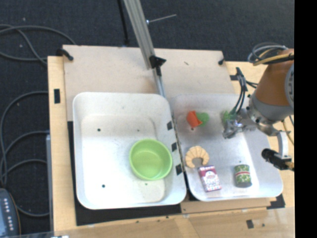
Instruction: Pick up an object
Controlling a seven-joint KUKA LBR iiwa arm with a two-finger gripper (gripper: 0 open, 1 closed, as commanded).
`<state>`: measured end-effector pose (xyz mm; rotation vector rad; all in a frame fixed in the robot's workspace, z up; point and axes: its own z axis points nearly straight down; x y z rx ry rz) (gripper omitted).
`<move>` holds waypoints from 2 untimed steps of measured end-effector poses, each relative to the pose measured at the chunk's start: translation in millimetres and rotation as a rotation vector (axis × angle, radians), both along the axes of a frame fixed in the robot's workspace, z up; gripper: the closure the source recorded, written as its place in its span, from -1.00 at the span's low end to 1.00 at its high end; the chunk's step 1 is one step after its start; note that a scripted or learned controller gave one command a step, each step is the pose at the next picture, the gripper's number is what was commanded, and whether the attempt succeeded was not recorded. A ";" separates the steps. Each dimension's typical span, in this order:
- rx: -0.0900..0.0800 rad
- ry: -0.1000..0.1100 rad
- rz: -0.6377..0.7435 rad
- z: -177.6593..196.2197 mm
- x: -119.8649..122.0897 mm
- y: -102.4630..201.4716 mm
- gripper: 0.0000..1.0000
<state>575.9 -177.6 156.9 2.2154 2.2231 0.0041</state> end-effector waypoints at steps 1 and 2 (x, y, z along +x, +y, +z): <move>-0.001 0.001 0.000 51.1 1.0 -1.1 1.00; 0.002 0.003 0.000 58.1 3.5 45.2 1.00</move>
